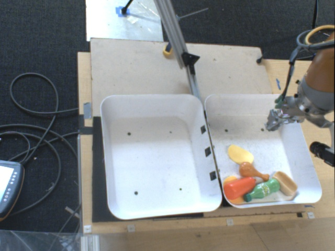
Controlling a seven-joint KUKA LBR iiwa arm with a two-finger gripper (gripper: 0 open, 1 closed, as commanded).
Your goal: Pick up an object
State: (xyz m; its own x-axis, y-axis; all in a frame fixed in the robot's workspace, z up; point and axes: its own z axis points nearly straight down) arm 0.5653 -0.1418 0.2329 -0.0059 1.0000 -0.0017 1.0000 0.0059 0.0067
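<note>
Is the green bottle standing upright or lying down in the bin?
Lying down. The green bottle rests on its side in the right bin, near the front wall, between the red-orange toy and the tan piece.

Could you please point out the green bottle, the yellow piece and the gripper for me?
green bottle (263,189): camera view, middle of its body.
yellow piece (240,153): camera view, centre of its top face.
gripper (272,123): camera view, at its fingertips.

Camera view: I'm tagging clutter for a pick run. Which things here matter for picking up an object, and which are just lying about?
For the job:
tool, above the right bin
yellow piece
drumstick
red-orange carrot
green bottle
tan bread piece

Lying about:
left bin
black cables
handheld screen
</note>
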